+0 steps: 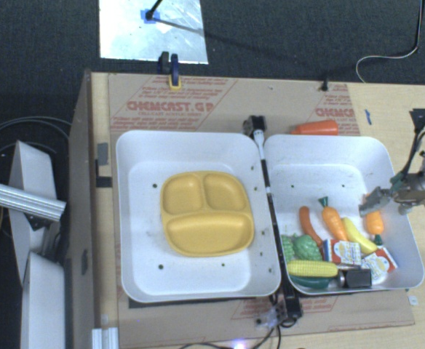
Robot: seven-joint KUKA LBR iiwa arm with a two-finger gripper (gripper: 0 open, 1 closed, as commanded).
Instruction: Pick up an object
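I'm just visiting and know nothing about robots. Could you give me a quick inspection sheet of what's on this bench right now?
Surface: a bench with two shallow white bins side by side.
Job's things: the right bin holds toy food bunched in its near corner: a carrot, a banana, an ear of corn, a green vegetable and small packets.
Clutter: a yellow divided plate lies in the left bin; an orange toy lies on the bench behind the right bin.
Grippers: the gripper hangs over the right bin's right side; its jaws are too blurred to judge.
Cables: a white cable on the floor.
Surroundings: dark floor, a shiny sheet.
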